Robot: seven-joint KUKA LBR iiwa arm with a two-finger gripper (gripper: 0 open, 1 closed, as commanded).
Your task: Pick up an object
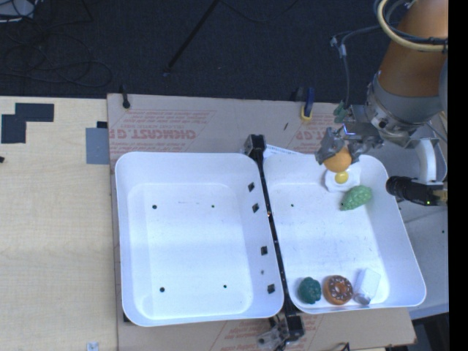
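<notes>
While gripper [338, 154] clasps orange ball [338, 161], fried egg [341, 178] beneath, green toy [356, 197] beside.

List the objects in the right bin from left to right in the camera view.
Dark green lump, donut, light green object, white block. The orange piece and fried egg overlap, so I leave them out.

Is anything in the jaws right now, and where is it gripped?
Apparently yes: a small orange object sits at the gripper, above the right bin. Which part is pinched cannot be told.
</notes>
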